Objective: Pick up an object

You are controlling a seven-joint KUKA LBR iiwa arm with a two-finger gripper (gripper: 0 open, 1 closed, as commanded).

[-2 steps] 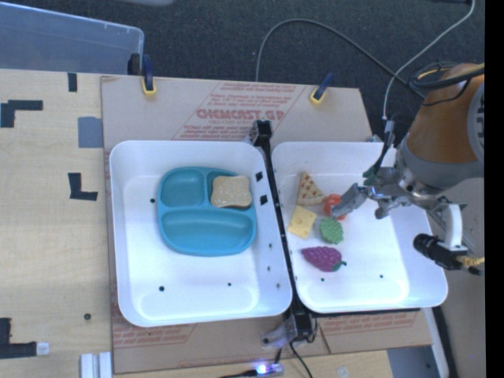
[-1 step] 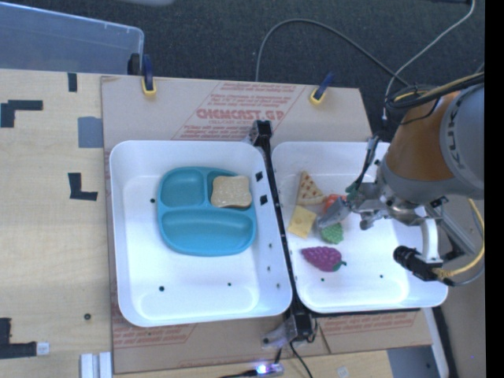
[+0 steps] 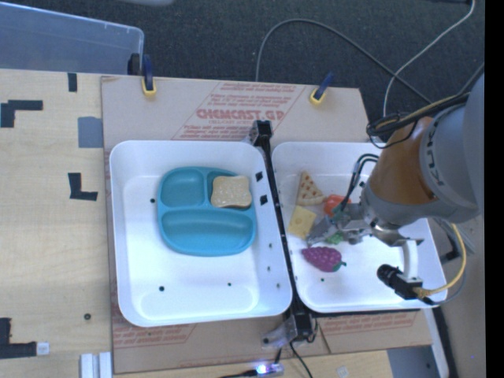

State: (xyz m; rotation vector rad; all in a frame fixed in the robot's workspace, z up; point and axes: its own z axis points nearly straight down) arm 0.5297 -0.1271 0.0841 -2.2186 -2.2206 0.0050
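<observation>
In the right bin (image 3: 409, 290) lie a pizza-slice toy (image 3: 308, 187), a yellow cheese block (image 3: 302, 221), a purple grape bunch (image 3: 322, 257) and a red and green piece (image 3: 336, 205). My gripper (image 3: 337, 231) sits low in this bin, between the cheese block and the grapes, just below the red piece. Its dark fingers point left toward the cheese. The grey arm with its orange band (image 3: 402, 176) covers the bin's right part. Nothing visible is between the fingers.
The left bin (image 3: 130, 282) holds a blue divided plate (image 3: 206, 213) with a slice of toast (image 3: 231, 191) in its upper right compartment. A black divider (image 3: 272, 203) runs between the bins. Cables (image 3: 346, 46) trail over the back of the bench.
</observation>
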